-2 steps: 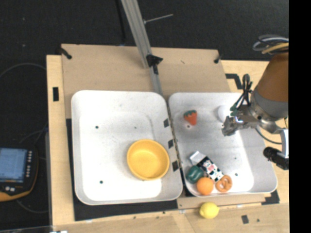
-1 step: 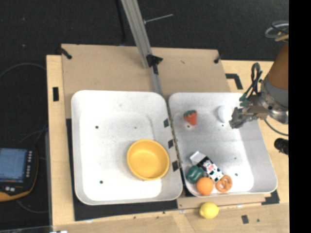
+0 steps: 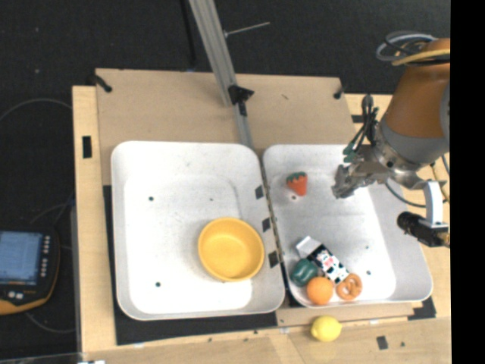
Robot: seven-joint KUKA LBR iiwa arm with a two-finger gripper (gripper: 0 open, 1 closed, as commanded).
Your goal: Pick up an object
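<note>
- Gripper (image 3: pixel 345 186) hovers over the right bin (image 3: pixel 379 226)'s upper half; whether its fingers are released or clenched, I cannot tell.
- Strawberry (image 3: pixel 297 183) lies just beside it, near the bin's upper-left corner.

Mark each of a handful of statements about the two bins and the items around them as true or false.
1. The yellow bowl sits in the left bin. True.
2. The strawberry lies in the left bin. False: it lies in the right bin, near its far end.
3. The lemon rests outside both bins, on the bench in front of the right one. True.
4. The gripper holds the orange. False: the orange lies in the right bin's near corner, apart from the gripper.
5. The pretzel lies beside the orange. True.
</note>
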